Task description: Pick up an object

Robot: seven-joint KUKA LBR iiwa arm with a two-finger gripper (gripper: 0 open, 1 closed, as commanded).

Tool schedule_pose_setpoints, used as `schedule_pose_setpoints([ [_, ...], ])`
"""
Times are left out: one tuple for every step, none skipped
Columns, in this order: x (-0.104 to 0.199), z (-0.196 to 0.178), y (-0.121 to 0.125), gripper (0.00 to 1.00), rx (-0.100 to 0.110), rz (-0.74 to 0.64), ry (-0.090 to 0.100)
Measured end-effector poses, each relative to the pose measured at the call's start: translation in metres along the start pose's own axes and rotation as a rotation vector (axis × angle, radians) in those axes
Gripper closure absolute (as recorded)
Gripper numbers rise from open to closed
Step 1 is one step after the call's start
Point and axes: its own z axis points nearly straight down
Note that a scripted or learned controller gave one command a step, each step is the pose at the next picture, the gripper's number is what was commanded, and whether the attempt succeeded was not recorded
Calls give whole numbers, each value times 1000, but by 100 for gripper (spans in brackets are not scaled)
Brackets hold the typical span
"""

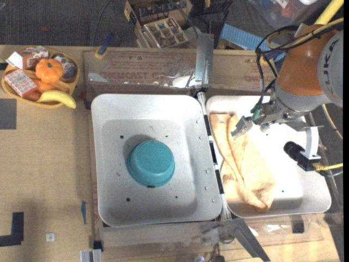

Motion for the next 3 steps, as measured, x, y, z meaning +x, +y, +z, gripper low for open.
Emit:
schedule_pose_setpoints([
  [0,0,0,0,0,0,0],
  [-25,95,-4,0,-8,-54,-2],
  [-27,84,-3,100,-13,-51,-4],
])
